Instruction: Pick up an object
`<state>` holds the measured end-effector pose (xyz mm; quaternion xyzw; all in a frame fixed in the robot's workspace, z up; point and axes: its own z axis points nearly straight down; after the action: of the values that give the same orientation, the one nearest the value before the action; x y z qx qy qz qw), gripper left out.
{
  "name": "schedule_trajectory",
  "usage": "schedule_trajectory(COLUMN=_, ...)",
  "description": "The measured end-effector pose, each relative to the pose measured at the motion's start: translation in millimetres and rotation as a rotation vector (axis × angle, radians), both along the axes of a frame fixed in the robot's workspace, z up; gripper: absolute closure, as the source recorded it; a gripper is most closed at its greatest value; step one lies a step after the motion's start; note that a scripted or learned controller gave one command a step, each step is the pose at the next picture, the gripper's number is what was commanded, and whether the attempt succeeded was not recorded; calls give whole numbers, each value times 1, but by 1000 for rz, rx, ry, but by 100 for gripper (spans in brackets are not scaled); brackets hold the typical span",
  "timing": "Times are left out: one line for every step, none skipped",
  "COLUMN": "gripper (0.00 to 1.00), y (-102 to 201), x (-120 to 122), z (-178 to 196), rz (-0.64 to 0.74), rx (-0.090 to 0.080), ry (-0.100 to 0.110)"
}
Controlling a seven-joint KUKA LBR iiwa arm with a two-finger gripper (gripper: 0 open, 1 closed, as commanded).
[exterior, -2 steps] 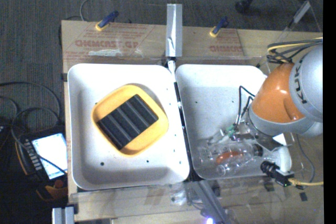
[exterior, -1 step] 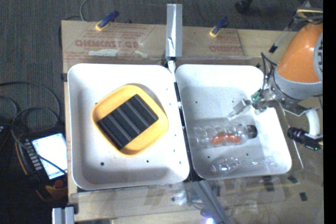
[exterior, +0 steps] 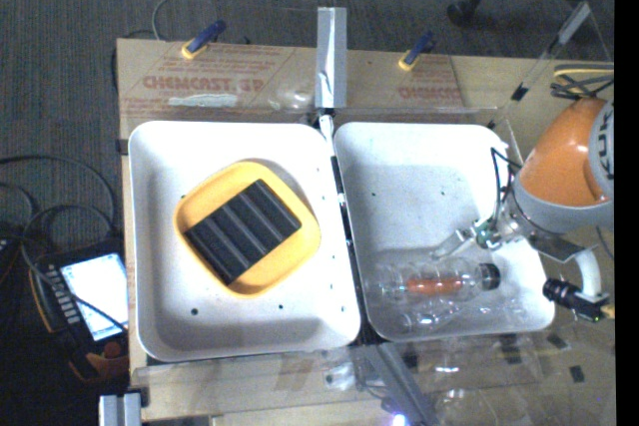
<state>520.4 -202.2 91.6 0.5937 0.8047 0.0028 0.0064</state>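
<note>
A yellow tray-like object with a black ribbed top lies tilted in the left bin. In the right bin, near its front edge, lies a clear plastic bottle on its side, with an orange band inside and a dark cap pointing right. My gripper hangs over the right bin's right side, just above and right of the bottle. Its thin fingers point left and down, apart from the bottle. Nothing shows between them.
The arm's orange band and grey wrist cover the right bin's right rim. A metal post stands at the back between the bins. Two blue-yellow clamps hold the board behind. Clear plastic pieces lie at the front edge.
</note>
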Motion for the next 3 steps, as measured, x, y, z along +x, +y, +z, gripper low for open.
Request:
schedule_trajectory(gripper=0, y=0, x=0, z=0, rz=0, rx=0, ry=0)
schedule_trajectory(gripper=100, y=2, x=2, z=11, rz=2, rx=2, ry=-5)
schedule_trajectory(gripper=100, y=101, x=30, z=117, rz=0, rx=3, ry=12)
